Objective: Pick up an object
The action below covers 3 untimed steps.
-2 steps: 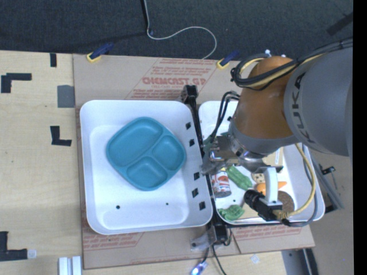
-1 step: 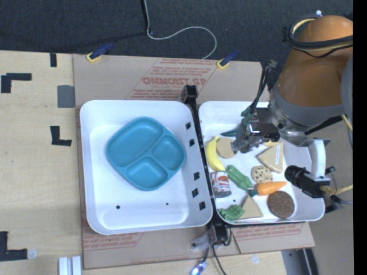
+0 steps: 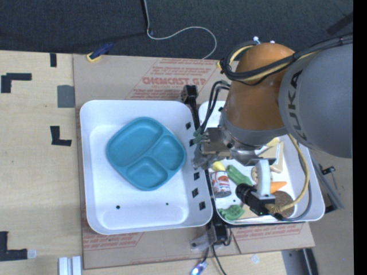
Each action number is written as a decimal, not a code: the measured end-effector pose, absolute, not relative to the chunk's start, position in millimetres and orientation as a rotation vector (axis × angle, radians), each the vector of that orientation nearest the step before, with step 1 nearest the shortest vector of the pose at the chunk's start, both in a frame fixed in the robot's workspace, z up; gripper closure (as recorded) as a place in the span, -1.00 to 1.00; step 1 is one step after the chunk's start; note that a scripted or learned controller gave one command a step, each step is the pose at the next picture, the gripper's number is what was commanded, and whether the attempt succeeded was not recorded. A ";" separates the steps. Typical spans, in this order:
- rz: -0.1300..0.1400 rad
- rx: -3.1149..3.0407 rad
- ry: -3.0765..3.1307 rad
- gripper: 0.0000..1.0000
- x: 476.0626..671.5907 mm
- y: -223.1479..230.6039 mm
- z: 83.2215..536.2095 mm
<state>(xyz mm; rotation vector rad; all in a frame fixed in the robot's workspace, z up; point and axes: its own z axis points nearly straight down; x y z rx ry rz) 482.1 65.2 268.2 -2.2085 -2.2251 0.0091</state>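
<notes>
My gripper (image 3: 207, 149) hangs under the orange wrist over the left side of the right bin (image 3: 314, 211), close to the wall between the two bins. Just in front of it lie a small yellow piece (image 3: 218, 166), a can with a red label (image 3: 221, 184) and a green piece (image 3: 237, 173). The arm hides most of what lies beneath it. I see nothing held by the gripper.
The left bin (image 3: 97, 125) holds a blue divided plate (image 3: 145, 152). In the right bin there are also a green leafy item (image 3: 232, 212), an orange piece (image 3: 277, 186), a brown round thing (image 3: 283, 199), a white cylinder (image 3: 264, 176) and a beige stick (image 3: 280, 153).
</notes>
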 end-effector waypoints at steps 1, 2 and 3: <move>-0.004 -2.225 -2.223 1.00 483.9 26.3 345.9; 0.003 -2.223 -2.219 1.00 484.6 0.8 346.6; 0.012 -2.205 -2.227 1.00 481.5 96.8 262.8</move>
